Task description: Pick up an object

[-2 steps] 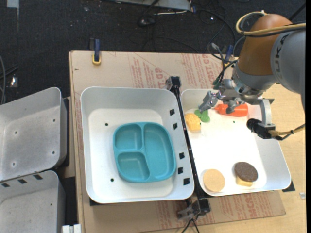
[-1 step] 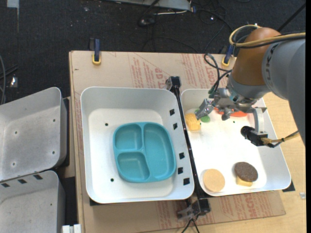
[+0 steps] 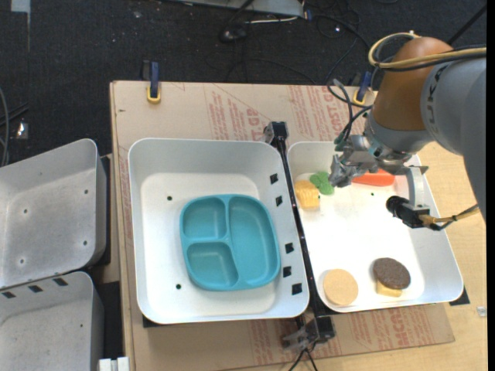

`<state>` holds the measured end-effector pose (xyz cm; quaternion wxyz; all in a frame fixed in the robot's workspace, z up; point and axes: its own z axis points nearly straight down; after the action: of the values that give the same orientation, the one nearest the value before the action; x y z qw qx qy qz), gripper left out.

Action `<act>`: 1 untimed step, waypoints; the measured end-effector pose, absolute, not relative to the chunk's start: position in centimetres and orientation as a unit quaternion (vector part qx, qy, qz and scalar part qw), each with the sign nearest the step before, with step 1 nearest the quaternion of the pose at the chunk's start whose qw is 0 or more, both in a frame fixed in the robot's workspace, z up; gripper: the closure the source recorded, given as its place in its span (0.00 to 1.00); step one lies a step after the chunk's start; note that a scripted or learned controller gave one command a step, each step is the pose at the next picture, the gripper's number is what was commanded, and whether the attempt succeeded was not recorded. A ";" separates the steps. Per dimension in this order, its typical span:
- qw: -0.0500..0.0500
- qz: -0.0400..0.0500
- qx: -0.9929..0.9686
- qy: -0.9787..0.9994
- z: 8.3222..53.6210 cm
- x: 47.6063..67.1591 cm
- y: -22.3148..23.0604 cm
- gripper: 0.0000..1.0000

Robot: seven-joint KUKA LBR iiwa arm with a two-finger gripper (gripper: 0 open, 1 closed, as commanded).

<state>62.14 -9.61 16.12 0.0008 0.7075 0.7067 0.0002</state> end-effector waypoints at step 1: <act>0.002 0.001 0.708 0.706 21.6 61.4 -10.3 1.00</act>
<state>61.41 -10.26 21.59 0.0023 0.7079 0.7063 0.0014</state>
